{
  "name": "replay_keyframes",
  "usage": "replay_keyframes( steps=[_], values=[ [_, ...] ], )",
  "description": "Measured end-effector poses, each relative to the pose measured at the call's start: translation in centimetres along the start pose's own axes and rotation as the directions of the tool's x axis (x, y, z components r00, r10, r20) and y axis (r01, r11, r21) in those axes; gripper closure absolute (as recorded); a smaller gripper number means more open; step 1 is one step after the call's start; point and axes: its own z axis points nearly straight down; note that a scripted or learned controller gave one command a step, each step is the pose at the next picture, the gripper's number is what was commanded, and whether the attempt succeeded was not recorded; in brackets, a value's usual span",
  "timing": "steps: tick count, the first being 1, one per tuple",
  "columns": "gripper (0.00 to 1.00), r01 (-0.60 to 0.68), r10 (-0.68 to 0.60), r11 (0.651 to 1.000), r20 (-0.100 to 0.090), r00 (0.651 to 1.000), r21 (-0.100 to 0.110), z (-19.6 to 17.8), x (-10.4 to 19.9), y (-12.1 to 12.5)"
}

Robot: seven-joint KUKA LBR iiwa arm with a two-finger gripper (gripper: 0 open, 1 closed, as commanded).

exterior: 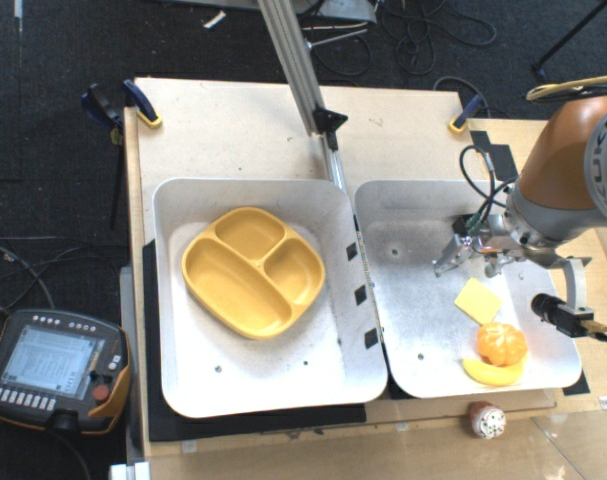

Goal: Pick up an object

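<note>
While hovering low in the right white bin (403, 228), grey two-finger gripper (461, 253) splayed apart, clamping nothing. Poised just far-left of pale yellow square block (478, 301), presumably lining up a grab.

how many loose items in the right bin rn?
3: a yellow block mid-bin below the gripper, an orange near the front edge, a banana tucked under it. The arm may hide more.

I see a mustard-yellow divided plate (253, 271), pale yellow block (478, 300), orange mandarin (502, 345), yellow banana (491, 372) (both bins (178, 218) white), lower-right ball (488, 421) white, dark-speckled.
</note>
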Motion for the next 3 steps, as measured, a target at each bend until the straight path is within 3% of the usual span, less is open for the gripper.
replay_keyframes(
  steps=[1, 2, 3],
  values=[
    [0.0, 0.001, -0.001, 1.0, 0.003, 1.0, -0.009, 5.1, 0.0, 0.1],
    [1.0, 0.001, -0.001, 1.0, 0.003, 1.0, -0.012, 3.8, 0.0, 0.2],
    [1.0, 0.002, -0.002, 1.0, 0.003, 1.0, -0.012, -0.8, -0.6, 0.8]
  ],
)
